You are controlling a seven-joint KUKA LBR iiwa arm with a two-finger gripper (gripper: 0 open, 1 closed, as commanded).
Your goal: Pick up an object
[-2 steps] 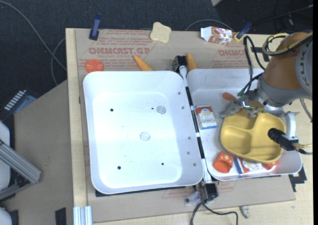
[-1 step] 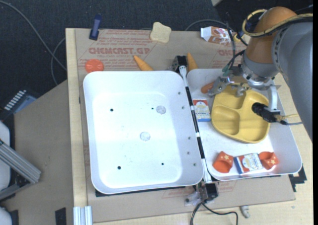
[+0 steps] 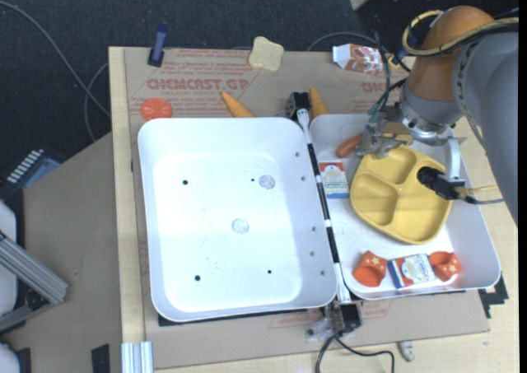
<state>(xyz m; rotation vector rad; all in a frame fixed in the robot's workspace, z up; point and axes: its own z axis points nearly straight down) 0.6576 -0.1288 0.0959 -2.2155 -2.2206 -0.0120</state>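
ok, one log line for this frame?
gripper: over right bin, at far edge of yellow divided tray | grasp: none visible | near it: orange carrot | left bin: untouched

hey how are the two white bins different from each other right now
The left bin looks bigger and wider; the right bin looks narrower. The left bin holds two small round discs; the right bin holds a yellow tray, cartons and red pieces, with the gripper over it. Both are shallow and white.

Fixed overhead camera, slanted down on bench (image 3: 123,198), both bins wholly framed
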